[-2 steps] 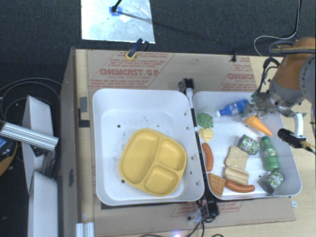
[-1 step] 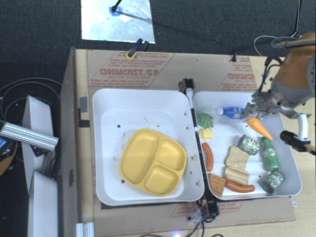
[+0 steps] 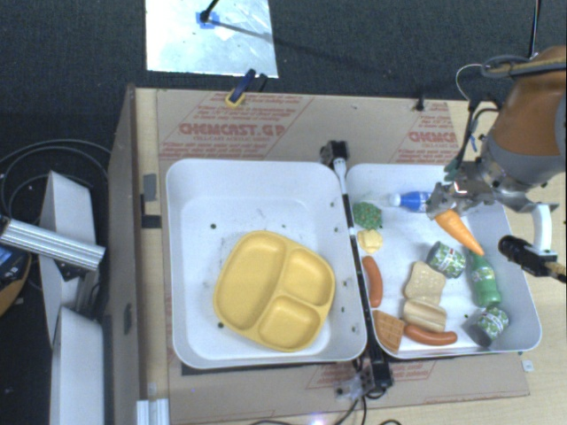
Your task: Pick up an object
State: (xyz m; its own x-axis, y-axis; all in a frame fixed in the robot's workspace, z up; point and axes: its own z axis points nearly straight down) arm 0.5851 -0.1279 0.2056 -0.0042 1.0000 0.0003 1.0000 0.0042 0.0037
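Altogether two white bins [image 3: 190, 237], one yellow tray [image 3: 275, 289], two sausages [image 3: 373, 281].

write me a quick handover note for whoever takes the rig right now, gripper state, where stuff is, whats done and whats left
Gripper: over the top of the right bin, at the upper end of the carrot; grip state cannot be told.
Right bin things: carrot, blue bottle, broccoli, green can, green bottle, toast, sausage.
Left bin: yellow divided plate.
Done: arm brought to the carrot.
Left: confirm a grasp and lift; nothing visibly picked up.
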